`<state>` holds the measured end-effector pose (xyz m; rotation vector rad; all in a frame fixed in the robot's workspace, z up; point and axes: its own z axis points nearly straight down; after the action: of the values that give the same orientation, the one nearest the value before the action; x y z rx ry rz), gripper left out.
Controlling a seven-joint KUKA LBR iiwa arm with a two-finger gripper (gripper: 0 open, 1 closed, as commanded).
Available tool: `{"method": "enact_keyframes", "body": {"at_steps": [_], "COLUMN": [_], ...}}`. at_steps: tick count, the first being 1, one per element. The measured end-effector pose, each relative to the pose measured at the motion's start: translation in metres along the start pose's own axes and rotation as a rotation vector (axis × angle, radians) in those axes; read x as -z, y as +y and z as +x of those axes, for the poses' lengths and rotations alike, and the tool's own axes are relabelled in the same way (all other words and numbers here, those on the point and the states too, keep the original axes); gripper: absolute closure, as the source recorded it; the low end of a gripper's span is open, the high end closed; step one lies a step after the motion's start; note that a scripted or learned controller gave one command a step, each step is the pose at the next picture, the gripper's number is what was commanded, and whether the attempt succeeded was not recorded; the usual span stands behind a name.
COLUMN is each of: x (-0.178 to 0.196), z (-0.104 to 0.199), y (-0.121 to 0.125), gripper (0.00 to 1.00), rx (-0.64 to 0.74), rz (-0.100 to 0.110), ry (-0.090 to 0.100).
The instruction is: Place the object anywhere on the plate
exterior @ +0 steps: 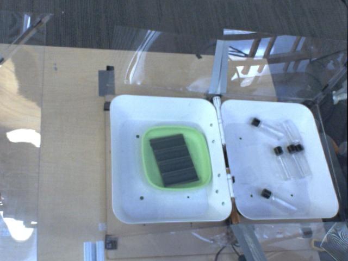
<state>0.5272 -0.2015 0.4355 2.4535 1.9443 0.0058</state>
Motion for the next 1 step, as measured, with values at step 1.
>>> {"method": "enact_keyframes", "body": {"at_steps": [1], "x": [-0.0013], "z": [-0.0010], "y": [-0.0168], "gripper": [0.00], "rx": [-0.141], "rz": [0.006], "ry": [0.000]}}
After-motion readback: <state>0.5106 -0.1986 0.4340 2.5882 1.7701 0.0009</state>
